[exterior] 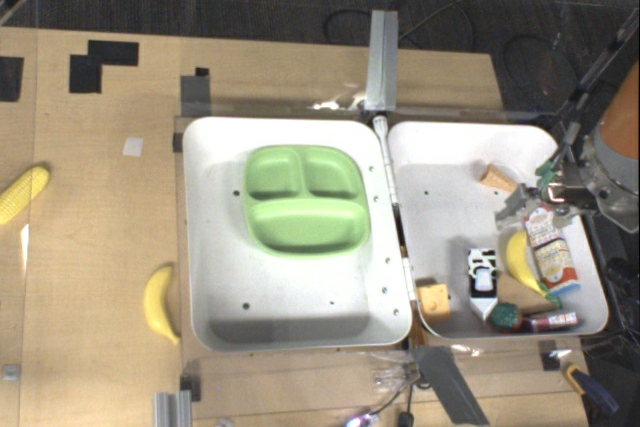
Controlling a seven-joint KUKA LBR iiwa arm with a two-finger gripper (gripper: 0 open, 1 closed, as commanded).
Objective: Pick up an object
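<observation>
The arm (618, 140) enters at the frame's right edge, its hand (538, 198) lowered at centre right.

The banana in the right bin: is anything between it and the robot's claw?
Partly. A small carton lies against the banana on its right, the side the gripper hangs over. The banana's left half is bare, so from above little visible blocks it.

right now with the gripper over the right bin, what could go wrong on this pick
1. The gripper hangs over crowded items: the banana and the small carton lie touching, so the fingers may catch both or wedge between them.
2. That cluster sits near the right bin's far wall, so a push could jam things against it.
3. A nudged banana may roll away.
</observation>
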